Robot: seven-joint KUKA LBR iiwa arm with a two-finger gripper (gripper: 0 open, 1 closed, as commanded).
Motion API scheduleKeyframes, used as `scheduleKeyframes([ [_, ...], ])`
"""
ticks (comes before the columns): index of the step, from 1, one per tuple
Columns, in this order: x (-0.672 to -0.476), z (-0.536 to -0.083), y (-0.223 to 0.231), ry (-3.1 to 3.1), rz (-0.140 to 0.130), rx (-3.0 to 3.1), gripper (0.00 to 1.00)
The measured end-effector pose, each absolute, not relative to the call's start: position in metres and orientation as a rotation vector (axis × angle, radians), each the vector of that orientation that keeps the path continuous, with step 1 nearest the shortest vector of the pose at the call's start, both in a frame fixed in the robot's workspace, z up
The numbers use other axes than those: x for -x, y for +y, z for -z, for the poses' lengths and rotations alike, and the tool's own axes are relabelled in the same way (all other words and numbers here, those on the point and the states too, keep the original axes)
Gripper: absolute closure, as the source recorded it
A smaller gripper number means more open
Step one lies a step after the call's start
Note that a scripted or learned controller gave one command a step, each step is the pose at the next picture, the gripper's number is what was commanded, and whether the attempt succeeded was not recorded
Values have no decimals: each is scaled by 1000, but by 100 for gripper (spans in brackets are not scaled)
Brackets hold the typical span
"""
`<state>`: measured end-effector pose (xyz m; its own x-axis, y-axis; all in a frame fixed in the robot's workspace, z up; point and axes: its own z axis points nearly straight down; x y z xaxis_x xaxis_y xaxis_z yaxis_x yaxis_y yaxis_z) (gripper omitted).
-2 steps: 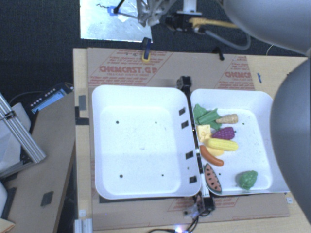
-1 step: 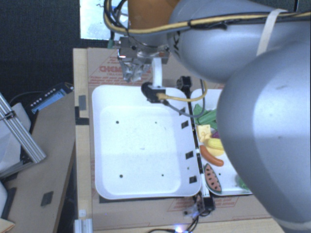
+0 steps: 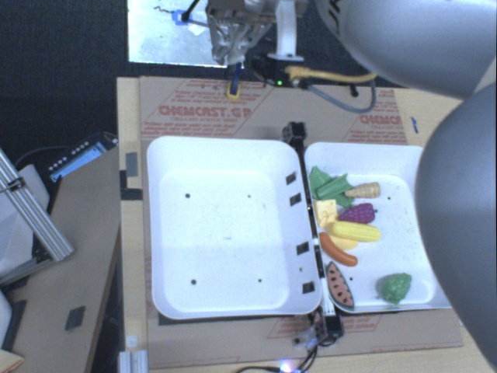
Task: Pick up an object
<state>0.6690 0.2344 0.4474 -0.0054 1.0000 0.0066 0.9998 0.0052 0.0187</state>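
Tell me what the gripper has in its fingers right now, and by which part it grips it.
Nothing shows between them. The gripper hangs beyond the bins' far edge, while the toy foods lie in the right bin.

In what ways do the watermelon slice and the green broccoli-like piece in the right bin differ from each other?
The red watermelon slice with dark seeds is flat and elongated, while the green lumpy broccoli-like piece is rounded and compact. The slice shows several colours; the broccoli piece is plain green. The slice lies against the divider edge of the shallow white right bin; the broccoli piece lies apart from it, farther right. Both rest near the bin's front edge, clear of the other toy foods.
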Motion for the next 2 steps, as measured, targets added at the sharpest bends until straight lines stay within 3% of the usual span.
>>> scheduleKeyframes([
  [1,-668,-542,234,2225,-18,-2210,100],
  [2,-667,-324,215,2226,20,-2226,100],
])
